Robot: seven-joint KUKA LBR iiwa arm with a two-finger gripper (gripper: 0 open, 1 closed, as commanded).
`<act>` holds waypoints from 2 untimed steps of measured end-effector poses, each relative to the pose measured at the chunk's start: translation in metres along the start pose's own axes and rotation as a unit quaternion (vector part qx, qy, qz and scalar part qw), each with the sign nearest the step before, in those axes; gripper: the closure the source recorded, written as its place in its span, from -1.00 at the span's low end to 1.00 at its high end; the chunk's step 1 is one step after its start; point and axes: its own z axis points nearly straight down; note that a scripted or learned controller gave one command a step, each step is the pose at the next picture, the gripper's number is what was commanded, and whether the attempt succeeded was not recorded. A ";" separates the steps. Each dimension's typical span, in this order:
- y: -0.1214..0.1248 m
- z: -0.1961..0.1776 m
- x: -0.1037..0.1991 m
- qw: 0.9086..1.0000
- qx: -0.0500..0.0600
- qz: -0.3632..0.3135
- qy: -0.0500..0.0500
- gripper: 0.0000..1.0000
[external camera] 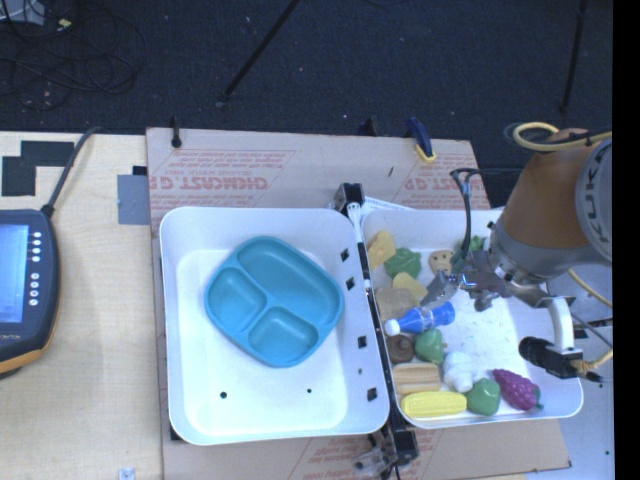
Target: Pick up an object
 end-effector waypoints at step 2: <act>0.007 0.073 0.003 1.000 -0.007 0.002 -0.004 -1.00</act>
